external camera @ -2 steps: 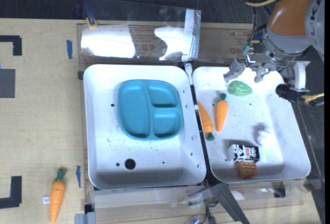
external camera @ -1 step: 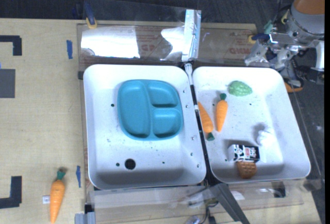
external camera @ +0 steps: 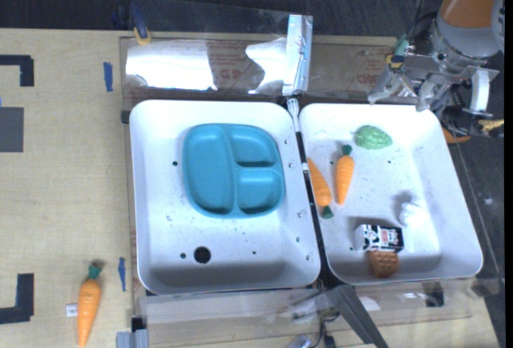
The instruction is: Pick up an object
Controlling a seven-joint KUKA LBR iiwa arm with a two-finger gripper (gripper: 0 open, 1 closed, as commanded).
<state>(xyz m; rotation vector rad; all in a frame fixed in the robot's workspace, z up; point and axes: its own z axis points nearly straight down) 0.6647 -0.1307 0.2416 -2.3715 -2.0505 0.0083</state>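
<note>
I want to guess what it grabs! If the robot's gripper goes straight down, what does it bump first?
Probably the right bin's far rim or the bare floor just inside. The gripper hangs over that edge. The green thing sits a bit left, though depth is unclear.

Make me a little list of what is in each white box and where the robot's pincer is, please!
left bin: one blue plastic divided tray
right bin: two orange toy carrots, a green leafy toy, a small white toy, a black-and-white carton, a brown waffle-textured toy
on the bench, outside the bins: one more orange toy carrot
pincer: above the right bin's far edge, nothing seen in it
</note>
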